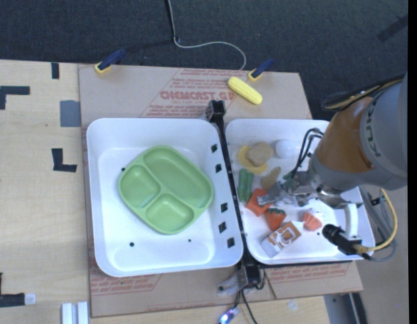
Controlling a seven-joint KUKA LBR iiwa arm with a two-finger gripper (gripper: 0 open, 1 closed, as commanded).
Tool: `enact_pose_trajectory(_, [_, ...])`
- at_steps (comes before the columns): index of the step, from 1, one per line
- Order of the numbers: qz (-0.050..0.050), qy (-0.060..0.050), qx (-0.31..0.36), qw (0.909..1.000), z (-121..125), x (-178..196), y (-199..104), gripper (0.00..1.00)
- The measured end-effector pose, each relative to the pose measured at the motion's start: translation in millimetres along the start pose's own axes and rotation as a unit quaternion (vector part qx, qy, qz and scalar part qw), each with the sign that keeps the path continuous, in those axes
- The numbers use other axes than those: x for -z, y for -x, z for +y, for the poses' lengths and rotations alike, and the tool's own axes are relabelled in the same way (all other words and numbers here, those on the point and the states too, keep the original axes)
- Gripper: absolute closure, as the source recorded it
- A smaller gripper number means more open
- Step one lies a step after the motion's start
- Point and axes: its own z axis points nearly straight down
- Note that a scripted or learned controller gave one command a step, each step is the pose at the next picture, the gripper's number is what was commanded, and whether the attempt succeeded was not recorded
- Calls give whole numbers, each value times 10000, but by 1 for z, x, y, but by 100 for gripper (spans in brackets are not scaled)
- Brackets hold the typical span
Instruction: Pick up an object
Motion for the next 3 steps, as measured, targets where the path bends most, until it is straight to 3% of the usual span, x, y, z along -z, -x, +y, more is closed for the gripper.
enact_pose_trajectory(1, [35,-29,36,10000,-43,90,-72,0])
enact_pose_trajectory(2, [25,-2,36,10000,-41,189,-111,0])
enact_pose_trajectory(3, [15,-60,15,10000,-42,193,-108,100])
